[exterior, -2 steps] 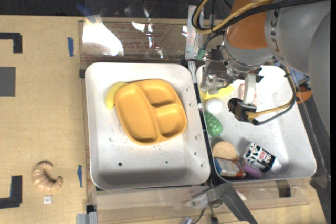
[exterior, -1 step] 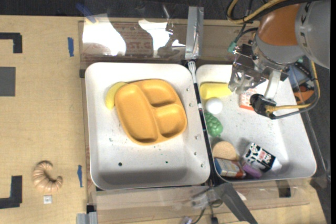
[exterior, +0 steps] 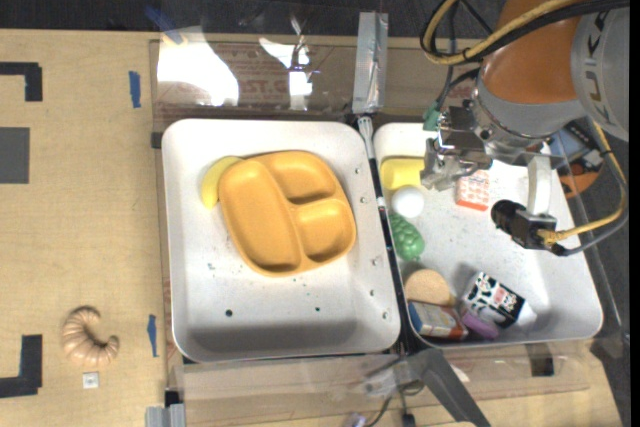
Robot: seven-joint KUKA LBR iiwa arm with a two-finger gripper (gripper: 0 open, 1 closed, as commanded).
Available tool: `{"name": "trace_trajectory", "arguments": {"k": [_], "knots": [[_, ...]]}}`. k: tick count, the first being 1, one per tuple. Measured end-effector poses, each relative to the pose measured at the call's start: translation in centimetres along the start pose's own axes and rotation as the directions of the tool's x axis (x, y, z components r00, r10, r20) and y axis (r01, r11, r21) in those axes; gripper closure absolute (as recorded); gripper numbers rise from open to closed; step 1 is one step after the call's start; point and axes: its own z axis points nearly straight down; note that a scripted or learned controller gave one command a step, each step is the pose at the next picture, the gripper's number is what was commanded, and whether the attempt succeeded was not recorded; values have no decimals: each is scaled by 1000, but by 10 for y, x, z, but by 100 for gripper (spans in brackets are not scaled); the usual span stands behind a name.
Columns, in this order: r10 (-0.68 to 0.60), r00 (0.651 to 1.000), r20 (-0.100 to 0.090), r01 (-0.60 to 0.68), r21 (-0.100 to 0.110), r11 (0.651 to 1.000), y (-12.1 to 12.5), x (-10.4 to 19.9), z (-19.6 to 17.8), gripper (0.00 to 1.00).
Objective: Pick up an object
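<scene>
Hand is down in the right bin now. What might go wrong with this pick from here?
The hand sits close to the yellow block, white ball and a red-printed card, so it may nudge them or come up with nothing. These lie near the divider wall, which the hand might hit. The arm's loose yellow cable hangs low over the bin and may drag items.

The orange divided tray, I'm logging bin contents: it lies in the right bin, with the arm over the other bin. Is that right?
Not quite. The camera view shows the orange divided tray in the left bin, not the right one. The arm is over the other bin, the right bin, as you said.
</scene>
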Motion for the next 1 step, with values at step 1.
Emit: {"name": "trace_trajectory", "arguments": {"k": [1], "knots": [[-170, 986, 0, 170, 0, 986, -75, -12, -10, 100]]}}
